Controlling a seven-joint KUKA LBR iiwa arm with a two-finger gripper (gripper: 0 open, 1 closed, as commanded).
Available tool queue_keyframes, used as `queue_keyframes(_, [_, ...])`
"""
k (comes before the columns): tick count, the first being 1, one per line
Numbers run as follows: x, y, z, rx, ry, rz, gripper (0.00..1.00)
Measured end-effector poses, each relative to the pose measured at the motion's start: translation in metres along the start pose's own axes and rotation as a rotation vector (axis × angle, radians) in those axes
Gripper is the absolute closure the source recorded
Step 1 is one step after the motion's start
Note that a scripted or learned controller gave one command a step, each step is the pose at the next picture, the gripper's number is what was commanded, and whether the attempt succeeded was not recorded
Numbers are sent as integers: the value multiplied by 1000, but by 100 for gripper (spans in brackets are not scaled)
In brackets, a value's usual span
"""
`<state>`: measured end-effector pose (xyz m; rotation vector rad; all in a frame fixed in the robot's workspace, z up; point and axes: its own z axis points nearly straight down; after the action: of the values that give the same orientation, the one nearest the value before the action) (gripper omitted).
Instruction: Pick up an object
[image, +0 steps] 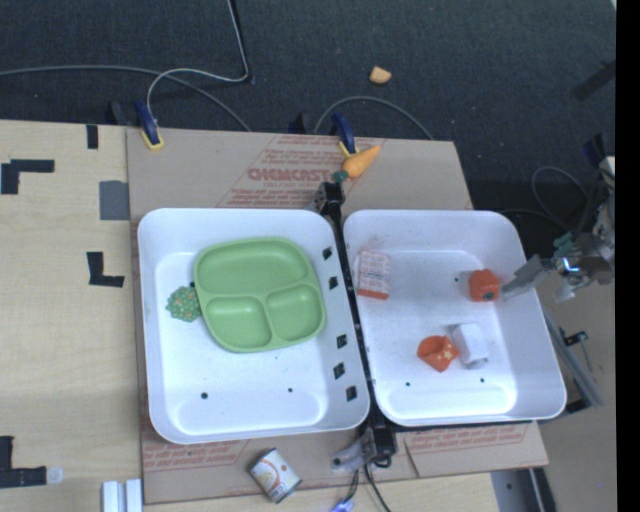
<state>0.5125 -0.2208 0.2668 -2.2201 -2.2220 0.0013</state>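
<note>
Orange is the colour of the nearest candidate: a small orange block (484, 285) lies in the right bin (505, 232), close to its right wall. The gripper (522, 275) comes in over that wall from the right, and its grey tip ends just beside the block, on the block's right side. So the block lies to the left of the jaws, almost touching them as it looks from above. How far the jaws stand open I cannot tell, because they appear as one thin grey shape; nothing can be seen between them.

The block is compact, about as wide as it is long, with no clear long axis, and it has a darker spot on its top. I judge that the approach direction matters little for it, but the bin wall so close behind the gripper may leave small room.

Other things in the same bin: an orange-red piece (436, 352) toward the near side, touching a white box-like object (470, 343) on its right, and a white packet with red print (372, 273) by the left wall, well apart from the gripper. The left bin (160, 300) holds a green divided plate (260, 295) with a small green speckled thing (183, 303) at its left edge. On the worktop, beyond the bins, lies a toy carrot (360, 160).
</note>
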Motion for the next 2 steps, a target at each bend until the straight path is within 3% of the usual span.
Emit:
queue_keyframes(1, [57, 43, 105, 2, 1, -1, 0])
queue_keyframes(2, [78, 15, 163, -22, -6, -1, 0])
